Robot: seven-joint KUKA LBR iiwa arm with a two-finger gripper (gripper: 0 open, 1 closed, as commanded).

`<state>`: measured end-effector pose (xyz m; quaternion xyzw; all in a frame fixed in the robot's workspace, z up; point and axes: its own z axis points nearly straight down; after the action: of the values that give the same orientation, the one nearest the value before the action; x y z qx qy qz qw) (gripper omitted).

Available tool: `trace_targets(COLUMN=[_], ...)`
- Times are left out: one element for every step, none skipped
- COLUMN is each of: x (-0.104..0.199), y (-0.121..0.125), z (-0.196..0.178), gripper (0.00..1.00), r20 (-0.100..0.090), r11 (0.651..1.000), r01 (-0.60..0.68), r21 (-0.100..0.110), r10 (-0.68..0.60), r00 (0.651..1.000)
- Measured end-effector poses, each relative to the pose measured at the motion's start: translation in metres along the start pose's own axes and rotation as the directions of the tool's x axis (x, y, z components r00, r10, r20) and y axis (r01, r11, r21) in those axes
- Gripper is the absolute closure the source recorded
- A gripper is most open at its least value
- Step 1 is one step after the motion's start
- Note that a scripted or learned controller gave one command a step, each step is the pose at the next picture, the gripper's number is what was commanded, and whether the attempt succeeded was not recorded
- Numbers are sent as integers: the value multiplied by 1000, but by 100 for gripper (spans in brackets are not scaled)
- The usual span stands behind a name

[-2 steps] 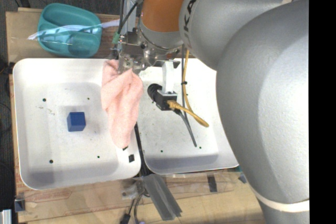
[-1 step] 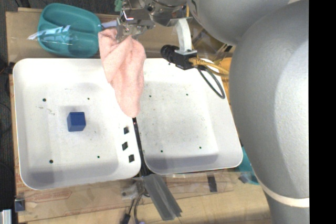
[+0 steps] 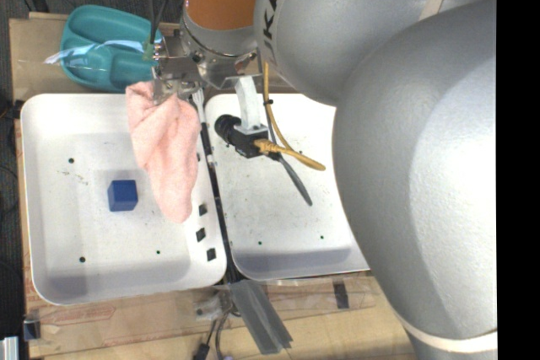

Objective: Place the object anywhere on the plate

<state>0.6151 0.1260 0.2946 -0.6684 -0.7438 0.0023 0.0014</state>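
Wooden bench (image 3: pixel 126 318): two white bins (image 3: pixel 51 181), teal object (image 3: pixel 101 42), perhaps dustpan.

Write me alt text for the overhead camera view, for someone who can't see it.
A grey and orange robot arm's gripper holds a pink cloth dangling over the left white bin, where a small blue cube sits on the floor. The right white bin lies beside it, and a teal container rests behind the left bin.

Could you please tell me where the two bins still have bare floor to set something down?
The left bin has bare floor left of the blue cube and along its near edge. The pink cloth hanging from the gripper crowds its right side. The right bin has bare floor near its front edge; the arm covers its right part.
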Motion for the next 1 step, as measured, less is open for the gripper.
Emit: trace_targets(x=[60], y=[-54], z=[31], gripper=[100], r20=[1], r11=[1000], r01=[8], r21=[1], r10=[-8], r00=[1000])
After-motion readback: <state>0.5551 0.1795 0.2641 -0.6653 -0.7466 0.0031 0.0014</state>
